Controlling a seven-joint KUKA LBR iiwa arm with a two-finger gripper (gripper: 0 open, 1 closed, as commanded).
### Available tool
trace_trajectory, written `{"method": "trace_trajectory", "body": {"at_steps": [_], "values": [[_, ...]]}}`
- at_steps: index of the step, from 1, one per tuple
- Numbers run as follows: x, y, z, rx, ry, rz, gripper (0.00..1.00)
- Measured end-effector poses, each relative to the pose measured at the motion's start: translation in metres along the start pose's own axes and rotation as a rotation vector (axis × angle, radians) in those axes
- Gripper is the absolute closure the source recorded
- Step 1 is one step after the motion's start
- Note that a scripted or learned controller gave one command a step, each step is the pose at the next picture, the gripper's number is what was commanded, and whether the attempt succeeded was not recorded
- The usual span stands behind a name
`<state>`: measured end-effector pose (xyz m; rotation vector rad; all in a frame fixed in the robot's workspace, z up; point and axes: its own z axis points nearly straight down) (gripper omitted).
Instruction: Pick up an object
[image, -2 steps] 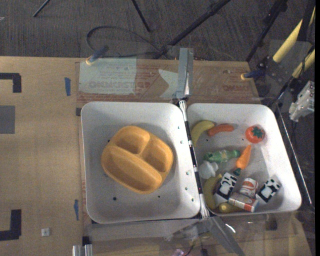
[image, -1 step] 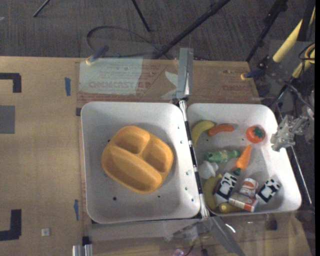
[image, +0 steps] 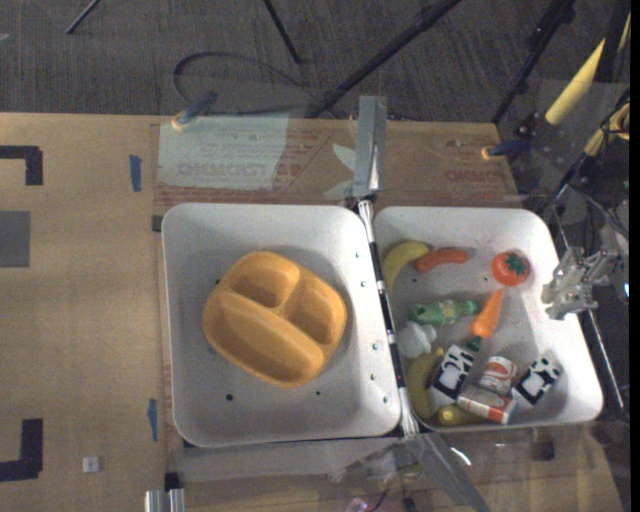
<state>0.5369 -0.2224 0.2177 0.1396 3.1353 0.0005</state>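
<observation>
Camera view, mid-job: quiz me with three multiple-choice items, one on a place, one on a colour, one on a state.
1. Where does the sectioned plate lie?
A. left bin
B. right bin
C. on the bench outside the bins

2. What colour is that plate?
A. blue
B. yellow-orange
C. green

3. Where is the gripper?
A. over the right bin's right rim
B. down among the toys
C. over the plate

Answers: 1 A, it sits within the left bin. 2 B, it is yellow-orange all over. 3 A, it shows at the outer edge of the right bin, apart from the toys.
</observation>
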Motion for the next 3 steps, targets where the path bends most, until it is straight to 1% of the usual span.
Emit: {"method": "trace_trajectory", "body": {"at_steps": [1,2,3], "values": [[0.021,-0.002,-0.02,0.0,0.0,-0.214,1.0],[0.05,-0.005,-0.022,-0.001,0.001,-0.451,1.0],[0.042,-0.003,-0.012,0.0,-0.002,-0.83,1.0]]}}
